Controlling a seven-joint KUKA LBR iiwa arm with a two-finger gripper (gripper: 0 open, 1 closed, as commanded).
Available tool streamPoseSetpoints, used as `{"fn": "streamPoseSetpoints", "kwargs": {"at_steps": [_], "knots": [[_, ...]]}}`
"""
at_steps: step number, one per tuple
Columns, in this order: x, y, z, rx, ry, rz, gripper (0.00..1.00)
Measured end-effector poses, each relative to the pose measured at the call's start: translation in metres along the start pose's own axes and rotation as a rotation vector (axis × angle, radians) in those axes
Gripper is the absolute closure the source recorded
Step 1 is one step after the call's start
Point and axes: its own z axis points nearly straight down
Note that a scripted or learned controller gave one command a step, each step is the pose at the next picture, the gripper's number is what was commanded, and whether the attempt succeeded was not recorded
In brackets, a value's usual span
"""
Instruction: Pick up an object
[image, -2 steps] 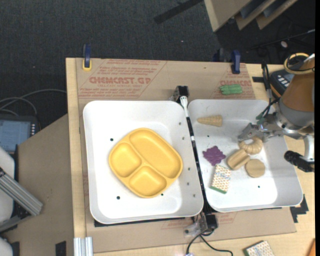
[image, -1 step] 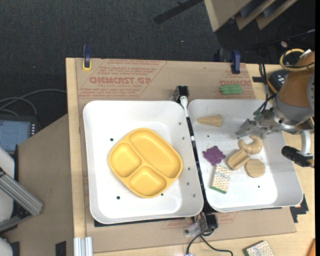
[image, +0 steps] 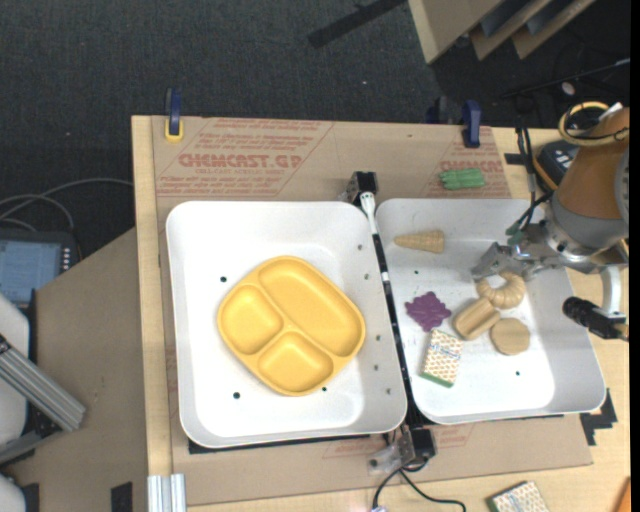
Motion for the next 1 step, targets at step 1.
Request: {"fn": "streamPoseSetpoints", "kwargs": {"at_steps": [1], "knots": [[-0.0005, 0.0006, -0.0104, -0.003, -0.001, 0.000, 1.00]]}}
